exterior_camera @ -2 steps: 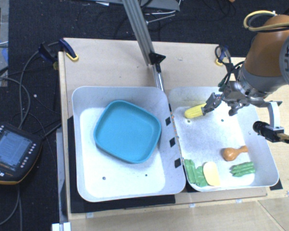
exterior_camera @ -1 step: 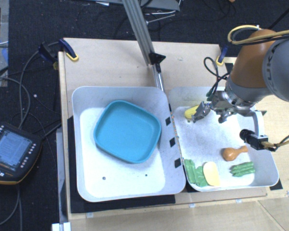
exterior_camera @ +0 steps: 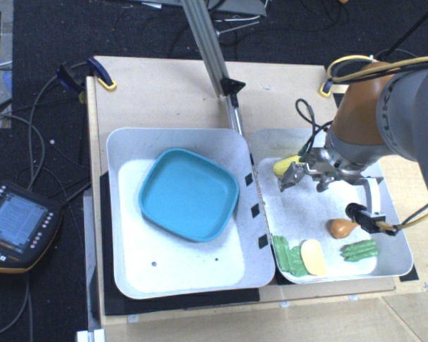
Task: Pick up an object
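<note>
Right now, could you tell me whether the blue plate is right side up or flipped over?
Right side up: the blue plate in the left bin shows its hollow, raised rim facing upward.

Plastics, painted metal and pale board, as seen from above

A smooth, slightly glossy blue plastic plate [exterior_camera: 189, 194] is seen in the left white bin [exterior_camera: 125, 262], whose plastic surface looks matt; the right white bin [exterior_camera: 392, 258] has the same finish. The counter [exterior_camera: 164, 95] appears as pale, matt board, like unvarnished wood. At 12 o'clock a brushed metal rail [exterior_camera: 203, 34] is shown. The arm [exterior_camera: 406, 112] is finished in smooth grey paint, with a satin orange band [exterior_camera: 360, 112]. Toward 5 o'clock, a glossy orange-brown object [exterior_camera: 339, 228], a smooth pale yellow piece [exterior_camera: 313, 256] and ridged green plastic pieces [exterior_camera: 289, 256] are seen. The floor [exterior_camera: 36, 120] looks like dark, rough carpet.
</note>
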You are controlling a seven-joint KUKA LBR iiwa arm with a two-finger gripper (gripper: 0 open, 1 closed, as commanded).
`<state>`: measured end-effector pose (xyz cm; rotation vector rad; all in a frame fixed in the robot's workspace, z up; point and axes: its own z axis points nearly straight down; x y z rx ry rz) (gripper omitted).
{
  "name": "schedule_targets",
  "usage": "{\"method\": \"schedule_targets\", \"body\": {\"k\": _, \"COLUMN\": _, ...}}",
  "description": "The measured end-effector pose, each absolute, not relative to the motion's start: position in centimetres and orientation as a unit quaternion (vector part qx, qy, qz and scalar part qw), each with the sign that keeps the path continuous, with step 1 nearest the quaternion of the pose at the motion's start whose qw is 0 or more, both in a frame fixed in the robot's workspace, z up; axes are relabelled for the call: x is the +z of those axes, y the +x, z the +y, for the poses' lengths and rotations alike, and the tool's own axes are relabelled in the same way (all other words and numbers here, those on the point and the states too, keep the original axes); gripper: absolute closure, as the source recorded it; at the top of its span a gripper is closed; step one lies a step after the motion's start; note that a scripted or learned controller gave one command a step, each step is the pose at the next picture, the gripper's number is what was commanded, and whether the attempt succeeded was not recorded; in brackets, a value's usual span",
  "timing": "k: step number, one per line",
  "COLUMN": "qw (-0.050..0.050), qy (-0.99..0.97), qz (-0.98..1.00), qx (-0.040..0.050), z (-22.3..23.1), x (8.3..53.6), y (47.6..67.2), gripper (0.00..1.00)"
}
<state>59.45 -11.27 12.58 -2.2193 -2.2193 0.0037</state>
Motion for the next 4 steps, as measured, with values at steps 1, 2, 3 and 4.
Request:
{"method": "schedule_targets", "body": {"k": 1, "qw": 0.001, "qy": -0.707, "qz": -0.707, "qx": 0.0009, "z": -11.2, "x": 9.4, "y": 59.4, "gripper": 0.00}}
{"method": "schedule_targets", "body": {"k": 2, "qw": 0.000, "qy": -0.707, "qz": -0.707, "qx": -0.0001, "z": -11.3, "x": 10.6, "y": 59.5, "gripper": 1.00}}
{"method": "schedule_targets", "body": {"k": 3, "qw": -0.001, "qy": -0.707, "qz": -0.707, "qx": -0.0011, "z": -11.5, "x": 14.9, "y": 59.9, "gripper": 1.00}}
{"method": "schedule_targets", "body": {"k": 4, "qw": -0.002, "qy": -0.707, "qz": -0.707, "qx": -0.0017, "z": -11.3, "x": 21.1, "y": 59.7, "gripper": 1.00}}
